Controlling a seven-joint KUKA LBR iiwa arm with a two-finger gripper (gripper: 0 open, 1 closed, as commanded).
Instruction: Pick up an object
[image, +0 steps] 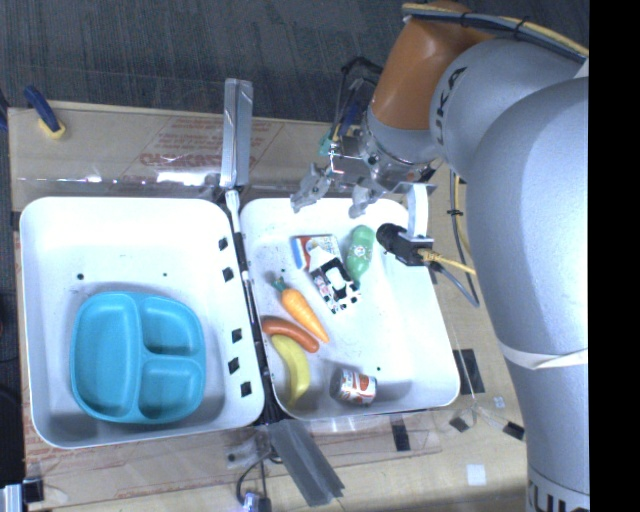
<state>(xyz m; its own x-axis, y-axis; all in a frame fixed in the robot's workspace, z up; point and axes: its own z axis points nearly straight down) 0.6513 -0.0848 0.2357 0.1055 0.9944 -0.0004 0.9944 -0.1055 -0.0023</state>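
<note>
Grey fingers of the gripper (331, 197) stand spread apart with nothing between them, hanging over the far rim of the right bin (440, 330). You have the green bottle (359, 250) just below the jaws, toward the camera, lying lengthwise away from you. Its neighbour, the carton (318, 254), touches it.

Big grey arm (520, 200) cut off by the top and bottom edges. Blue clip (44, 110) at far left, too small to tell much. Small carton (318, 250) partly hidden under a black and white thing (335, 280), printing too blurry to read. Can (353, 387) label too blurry as well. Banana (291, 365) partly tucked under a sausage (289, 333). Red print on the board (190, 140) behind the bins too faint to read.
</note>
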